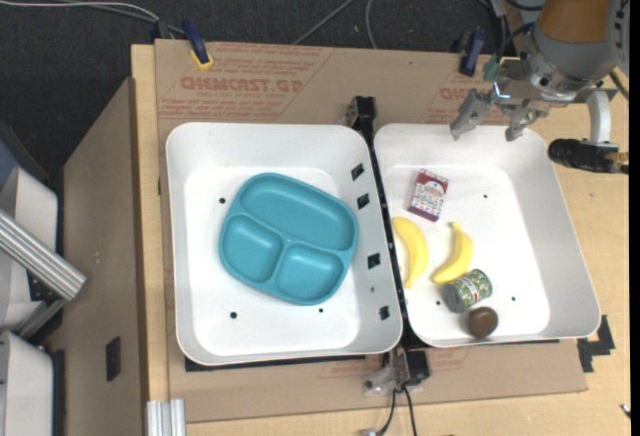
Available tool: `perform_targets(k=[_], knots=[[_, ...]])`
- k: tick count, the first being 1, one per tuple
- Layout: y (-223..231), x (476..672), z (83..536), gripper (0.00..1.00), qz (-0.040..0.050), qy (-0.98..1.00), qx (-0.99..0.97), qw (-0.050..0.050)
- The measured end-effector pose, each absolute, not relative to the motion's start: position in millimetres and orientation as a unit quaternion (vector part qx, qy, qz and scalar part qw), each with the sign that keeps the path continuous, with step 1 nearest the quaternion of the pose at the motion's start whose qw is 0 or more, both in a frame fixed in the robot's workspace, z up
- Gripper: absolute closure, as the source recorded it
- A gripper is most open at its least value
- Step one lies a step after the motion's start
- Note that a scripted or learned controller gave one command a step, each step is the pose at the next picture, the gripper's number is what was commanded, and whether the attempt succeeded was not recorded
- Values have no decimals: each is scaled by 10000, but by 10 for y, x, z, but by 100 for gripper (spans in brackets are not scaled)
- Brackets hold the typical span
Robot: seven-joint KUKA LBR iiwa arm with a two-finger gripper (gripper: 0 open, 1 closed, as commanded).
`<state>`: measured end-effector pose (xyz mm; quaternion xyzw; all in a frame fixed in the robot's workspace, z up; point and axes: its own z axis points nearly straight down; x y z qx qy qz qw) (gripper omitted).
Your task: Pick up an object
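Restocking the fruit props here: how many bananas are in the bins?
2, both in the right bin: one banana beside the divider, the other banana just right of it, above the can.

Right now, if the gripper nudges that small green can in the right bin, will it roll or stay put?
The green can lies on its side, so it would probably roll. A banana and a brown ball touch it, likely blocking some directions. Its smooth, rounded wall may slip.

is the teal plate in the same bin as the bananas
No, the teal plate lies in the left bin; both bananas lie in the right bin.
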<state>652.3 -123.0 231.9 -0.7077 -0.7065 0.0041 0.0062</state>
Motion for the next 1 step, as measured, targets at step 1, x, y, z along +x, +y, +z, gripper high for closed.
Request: perform_targets(k=[1], knots=[[-1227,6549,2400,0,-1,-7074,-7068,6]])
